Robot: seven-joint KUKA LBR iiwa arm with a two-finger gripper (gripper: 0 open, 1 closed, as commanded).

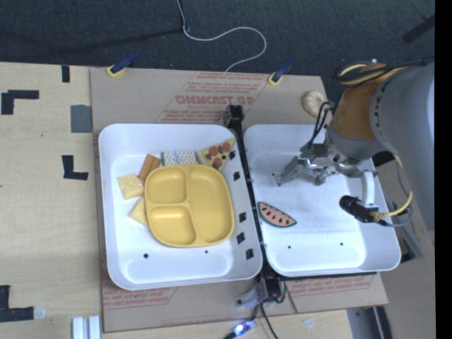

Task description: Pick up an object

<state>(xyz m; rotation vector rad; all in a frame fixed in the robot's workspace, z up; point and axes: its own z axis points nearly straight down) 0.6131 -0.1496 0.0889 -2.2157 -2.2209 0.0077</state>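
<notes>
A watermelon-slice toy [275, 215] lies flat on the floor of the right bin [332, 256], near its left wall. My gripper [299, 177] hangs over the upper middle of that bin, up and to the right of the slice and apart from it. Its two grey fingers [286, 171] are spread open, and only white bin floor shows between them. In the left bin [120, 260] a yellow divided plate [189, 205] fills the middle. Along the plate's top edge sit a pizza slice [219, 154] and a brown cracker [148, 166].
A pale square cracker [131, 186] and a yellow wedge [138, 212] lie left of the plate. A speckled piece [178, 158] lies at its top edge. A black divider [244, 189] runs between the bins. The arm's black cable end [357, 207] hangs over the right bin's right side.
</notes>
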